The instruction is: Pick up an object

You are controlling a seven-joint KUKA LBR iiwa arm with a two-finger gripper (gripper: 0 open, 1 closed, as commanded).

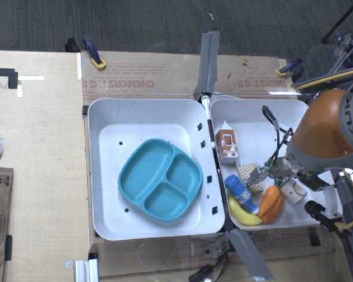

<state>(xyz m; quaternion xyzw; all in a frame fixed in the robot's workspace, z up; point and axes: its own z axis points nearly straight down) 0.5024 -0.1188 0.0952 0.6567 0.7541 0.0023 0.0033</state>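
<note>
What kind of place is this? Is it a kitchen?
Probably not a kitchen but a robot test bench or lab: a grey-and-orange robot arm reaches over two white bins, clamps hold cardboard to the bench, and the banana and carrot look like toys.

The left bin point(100, 157) holds a blue divided plate point(160, 179) lying flat near its middle. In the right bin point(247, 107) the gripper point(265, 174) sits low among a cluster of things: a small carton point(226, 144) at its ten o'clock, a blue bottle point(240, 192) at its seven o'clock, a banana point(242, 213) below that along the bin's front edge, and a carrot point(271, 203) at its six o'clock. The arm point(325, 128), with its orange band, comes in from three o'clock.
</note>
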